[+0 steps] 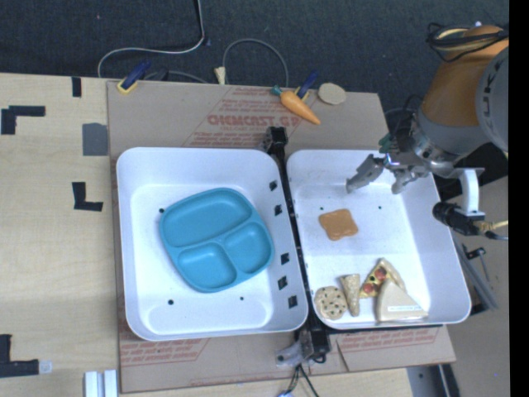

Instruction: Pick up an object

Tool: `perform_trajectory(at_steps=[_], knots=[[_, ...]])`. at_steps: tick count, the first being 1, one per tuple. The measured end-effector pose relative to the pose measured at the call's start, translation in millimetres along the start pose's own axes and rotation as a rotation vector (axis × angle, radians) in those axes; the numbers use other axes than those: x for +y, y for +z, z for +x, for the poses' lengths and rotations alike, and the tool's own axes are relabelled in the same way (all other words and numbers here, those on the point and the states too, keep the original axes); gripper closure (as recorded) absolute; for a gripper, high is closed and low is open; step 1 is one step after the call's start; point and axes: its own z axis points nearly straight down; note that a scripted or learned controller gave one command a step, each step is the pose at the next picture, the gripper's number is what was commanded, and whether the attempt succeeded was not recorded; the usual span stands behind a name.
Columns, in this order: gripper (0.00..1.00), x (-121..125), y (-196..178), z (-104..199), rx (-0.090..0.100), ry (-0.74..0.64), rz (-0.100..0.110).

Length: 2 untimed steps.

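Right white bin (413, 222), fingers (361, 177) spread wide, holding nothing, above brown cracker (338, 223)

Blue divided plate (216, 239) in a white bin (132, 222), tan toast square (338, 224), chocolate-chip cookie (331, 303), pizza slice (377, 279) with red spots, orange carrot (299, 107) on brown cardboard (165, 114).

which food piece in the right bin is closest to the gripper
The brown toast square, alone mid-bin just below the gripper; the cookie and pizza slice lie along the bin's near edge.

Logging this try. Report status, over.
Gripper open, holding nothing, over right bin. Toast lies just below it, untouched. Nothing between them.
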Motion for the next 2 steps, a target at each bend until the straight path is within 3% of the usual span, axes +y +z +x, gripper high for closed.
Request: perform_trajectory(at_steps=[1, 2], knots=[[0.0, 4.8, 110.0, 35.2, 0.003, -0.002, 0.009], [0.0, 5.8, 123.7, 33.8, -0.003, 0.0, -0.004]])
